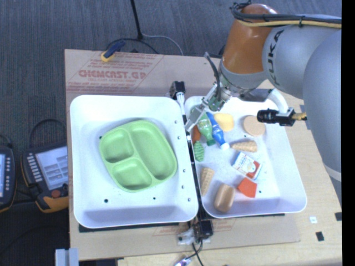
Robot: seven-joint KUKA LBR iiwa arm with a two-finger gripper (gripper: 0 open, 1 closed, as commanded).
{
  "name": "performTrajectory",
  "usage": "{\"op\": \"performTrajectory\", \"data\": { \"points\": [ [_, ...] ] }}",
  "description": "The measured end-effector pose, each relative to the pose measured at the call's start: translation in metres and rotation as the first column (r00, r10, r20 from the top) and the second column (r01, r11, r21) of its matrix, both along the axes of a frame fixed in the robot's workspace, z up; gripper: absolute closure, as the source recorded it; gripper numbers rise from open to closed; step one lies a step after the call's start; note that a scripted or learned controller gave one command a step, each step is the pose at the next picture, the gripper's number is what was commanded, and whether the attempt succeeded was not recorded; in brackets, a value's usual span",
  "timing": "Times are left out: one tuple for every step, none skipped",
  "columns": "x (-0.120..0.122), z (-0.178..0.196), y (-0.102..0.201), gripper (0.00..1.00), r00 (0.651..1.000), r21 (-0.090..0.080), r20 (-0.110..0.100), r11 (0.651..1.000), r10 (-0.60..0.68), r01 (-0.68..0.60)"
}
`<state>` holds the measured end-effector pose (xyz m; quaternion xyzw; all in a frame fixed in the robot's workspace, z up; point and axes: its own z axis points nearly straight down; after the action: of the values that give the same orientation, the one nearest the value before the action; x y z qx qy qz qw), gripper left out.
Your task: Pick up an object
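Tool (198, 115) over green bottle (206, 129), right bin (288, 195), grip state unclear

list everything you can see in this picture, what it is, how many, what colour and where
bins: 2, white, side by side on the bench
divided plate: 1, light green, middle of the left bin
green bottle: 1, green, upper left of the right bin, just below the gripper
blue and white bottle: 1, beside the green bottle
yellow piece: 1, yellow, upper middle of the right bin
round cookie: 1, tan, upper right of the right bin
small carton: 1, white and red, middle of the right bin
red block: 1, red-orange, lower right bin
bread roll: 1, brown, near edge of the right bin
waffle cone: 1, tan, left side of the right bin
cardboard sheet: 1, brown, under the bins
arm: 1, grey with orange band, from the right
gripper: 1, over the right bin's upper left
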<state>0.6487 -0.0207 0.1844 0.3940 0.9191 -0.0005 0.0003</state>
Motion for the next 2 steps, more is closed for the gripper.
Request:
{"op": "performTrajectory", "data": {
  "points": [
    [-0.053, 0.000, 0.020, 0.00, 0.997, 0.001, -0.001, 0.997, -0.073, 0.073],
    [-0.027, 0.000, -0.036, 0.00, 0.983, 0.000, 0.001, 0.983, -0.184, 0.184]
  ]
}}
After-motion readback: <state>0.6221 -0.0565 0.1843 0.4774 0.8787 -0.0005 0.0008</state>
